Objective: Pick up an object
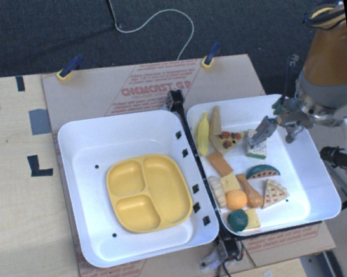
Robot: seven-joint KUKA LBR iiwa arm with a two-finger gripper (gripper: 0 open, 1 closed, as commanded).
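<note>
Now you are looking at the grey two-finger gripper [261,134] hanging over the right shallow white bin [312,182], just above a small pale wedge-shaped toy food piece [256,149]. You cannot tell whether it grips anything. The yellow three-compartment plastic plate [149,191] is sitting in the left white bin [80,180].

Both white bins [77,180] look like smooth, faintly glossy plastic. The yellow divided plate [147,191] is matt plastic. Under them lies a sheet of brown printed cardboard [147,90] on a pale, wood-look worktop [17,208]. The end effector [264,133] is dull grey metal.
</note>
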